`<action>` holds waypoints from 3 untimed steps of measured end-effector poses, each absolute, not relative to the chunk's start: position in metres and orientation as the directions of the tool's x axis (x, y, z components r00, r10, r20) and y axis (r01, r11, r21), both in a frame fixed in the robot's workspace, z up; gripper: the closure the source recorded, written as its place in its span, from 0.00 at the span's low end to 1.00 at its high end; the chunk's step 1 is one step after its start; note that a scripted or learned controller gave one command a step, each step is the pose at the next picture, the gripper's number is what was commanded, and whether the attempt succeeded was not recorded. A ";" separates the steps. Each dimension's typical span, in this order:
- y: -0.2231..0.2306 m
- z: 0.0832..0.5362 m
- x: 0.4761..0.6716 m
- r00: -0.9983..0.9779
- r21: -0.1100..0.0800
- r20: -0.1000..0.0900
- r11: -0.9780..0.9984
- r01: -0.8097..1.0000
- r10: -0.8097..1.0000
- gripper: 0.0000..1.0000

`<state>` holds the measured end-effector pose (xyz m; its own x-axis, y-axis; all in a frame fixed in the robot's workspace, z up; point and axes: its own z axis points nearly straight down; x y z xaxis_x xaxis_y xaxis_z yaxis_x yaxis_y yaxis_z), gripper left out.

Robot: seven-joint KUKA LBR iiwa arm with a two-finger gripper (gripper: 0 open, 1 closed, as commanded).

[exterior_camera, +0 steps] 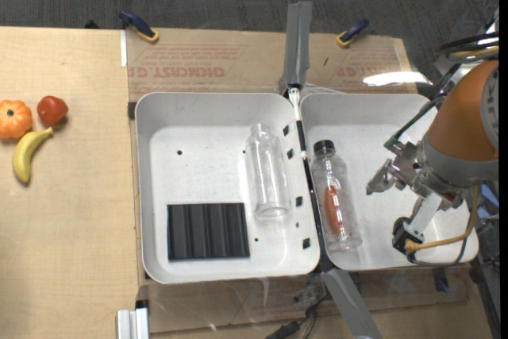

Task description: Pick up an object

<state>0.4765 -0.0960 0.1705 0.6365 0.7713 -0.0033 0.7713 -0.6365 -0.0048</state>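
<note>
Just right of the capped bottle, which lies lengthwise by the right bin's left wall, the gripper hangs over that bin's floor, its opening impossible to tell, while 2 more things, a clear bottle and a black ridged mat, lie in the left bin.

Arm: cut off by the right edge past its orange band.
Right bin: right wall hidden under the arm.
Orange fruit: clipped by the left edge.
Bottle: red contents too blurred to identify.
</note>
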 end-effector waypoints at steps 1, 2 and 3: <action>-0.162 0.189 0.522 0.580 -0.002 -0.003 -0.580 0.814 0.814 0.00; -0.158 0.257 0.507 0.538 -0.002 -0.003 -0.538 0.843 0.843 0.00; -0.145 0.271 0.538 0.310 -0.001 -0.002 -0.310 0.951 0.951 0.00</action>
<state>0.5384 -0.1450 0.2710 0.3102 0.9507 -0.0025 0.9507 -0.3102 -0.0013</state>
